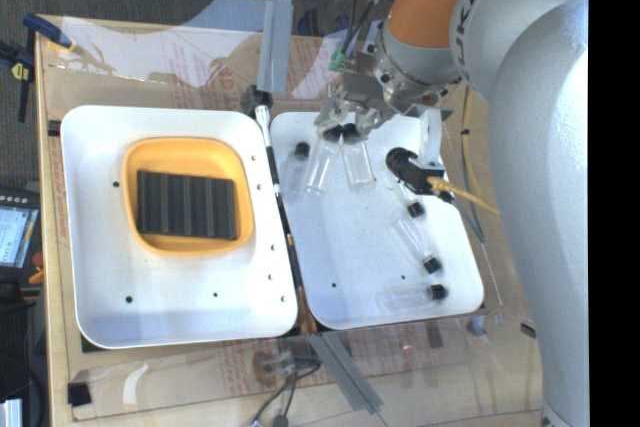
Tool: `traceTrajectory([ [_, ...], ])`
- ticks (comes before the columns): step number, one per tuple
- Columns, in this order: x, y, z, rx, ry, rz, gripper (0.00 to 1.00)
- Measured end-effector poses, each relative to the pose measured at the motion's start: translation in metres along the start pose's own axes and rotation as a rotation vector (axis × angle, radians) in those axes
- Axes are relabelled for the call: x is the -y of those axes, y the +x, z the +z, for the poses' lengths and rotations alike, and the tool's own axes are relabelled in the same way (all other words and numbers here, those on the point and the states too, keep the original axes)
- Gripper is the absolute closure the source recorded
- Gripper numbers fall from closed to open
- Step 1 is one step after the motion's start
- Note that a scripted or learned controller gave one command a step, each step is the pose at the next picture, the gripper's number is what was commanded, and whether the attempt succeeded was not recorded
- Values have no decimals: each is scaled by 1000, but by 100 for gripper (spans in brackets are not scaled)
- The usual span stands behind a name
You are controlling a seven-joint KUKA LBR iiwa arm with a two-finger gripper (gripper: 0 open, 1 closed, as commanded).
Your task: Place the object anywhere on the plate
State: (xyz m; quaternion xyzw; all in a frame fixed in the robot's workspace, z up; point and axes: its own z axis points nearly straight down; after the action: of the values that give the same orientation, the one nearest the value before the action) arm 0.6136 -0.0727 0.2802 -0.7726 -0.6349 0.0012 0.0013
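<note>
1. Left bin [90, 295]: shallow, white, smooth plastic with rounded corners; broad bare floor below the plate and to either side of it.
2. Plate [185, 155]: yellow, glossy, rounded-square with a raised rim; set in the left bin's upper middle; dark ribbed insert [188, 203] across its centre.
3. Right bin [340, 285]: same white tray, just beside the left bin; open floor at its lower left.
4. Tubes [318, 173]: clear, slender, black-capped, lying flat in the right bin, well apart from the plate; two near the far rim by the gripper, others along the right side and near edge.
5. Gripper [345, 123]: metal, low over the two far tubes; cannot tell how wide it stands or whether anything is held.
</note>
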Motion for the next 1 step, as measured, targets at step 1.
traceTrajectory([
  [1, -32, 52, 90, -1, 3, -280, 100],
])
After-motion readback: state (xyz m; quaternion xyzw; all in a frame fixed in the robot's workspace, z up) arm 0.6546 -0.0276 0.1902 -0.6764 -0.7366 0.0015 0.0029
